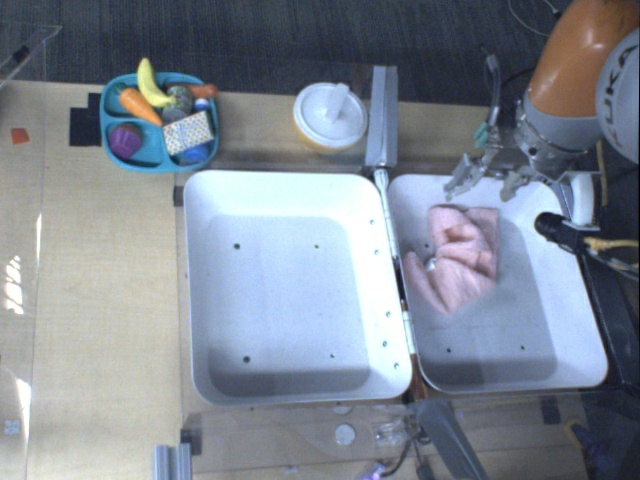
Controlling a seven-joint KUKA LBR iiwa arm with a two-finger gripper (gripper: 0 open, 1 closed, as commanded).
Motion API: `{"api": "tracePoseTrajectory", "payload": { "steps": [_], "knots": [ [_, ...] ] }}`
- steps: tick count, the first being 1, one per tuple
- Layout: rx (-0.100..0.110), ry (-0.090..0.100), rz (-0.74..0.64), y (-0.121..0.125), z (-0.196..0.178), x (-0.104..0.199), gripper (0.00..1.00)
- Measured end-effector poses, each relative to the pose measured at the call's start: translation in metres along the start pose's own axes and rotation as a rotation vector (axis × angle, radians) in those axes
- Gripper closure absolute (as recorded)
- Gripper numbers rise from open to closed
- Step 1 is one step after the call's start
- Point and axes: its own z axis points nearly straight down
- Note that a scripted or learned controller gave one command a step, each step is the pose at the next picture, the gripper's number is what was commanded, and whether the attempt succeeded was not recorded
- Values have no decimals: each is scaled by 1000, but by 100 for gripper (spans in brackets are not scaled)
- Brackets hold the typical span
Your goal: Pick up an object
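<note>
Over the far edge of the right bin point(590, 353) we see the gripper point(486, 177), hanging from the grey and orange arm point(578, 63) that comes in from the right. Its metal fingers point(463, 177) are spread apart and point down toward the bin's far left corner, and nothing sits between them, so we read it as released.

Just below the gripper, inside the right bin, lies a pink cloth point(460, 255). We see it crumpled and folded on itself in the far left part of that bin, near the left wall and running toward the bin's middle. The fingertips sit close above its far edge; we cannot tell whether they touch it.

We see the left bin point(200, 268) beside the right one, their inner walls nearly meeting along a grey divider bar point(381, 118) that runs off toward the far edge of the bench point(90, 298).

Beyond the left bin's far edge, near the bench's far side, stands a white lidded cup point(330, 115) on a yellow base. Toward the far left corner of the bench sits a blue compartment tray point(112, 153) holding a toy banana point(151, 85), a toy carrot point(138, 106), a purple piece point(125, 140) and other small toys we cannot name.
</note>
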Motion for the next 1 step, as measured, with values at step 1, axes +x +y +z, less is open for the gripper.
{"api": "tracePoseTrajectory", "payload": {
  "steps": [1],
  "knots": [
    [-5, -1, -37, 0, 130, -38, 0]
  ]
}}
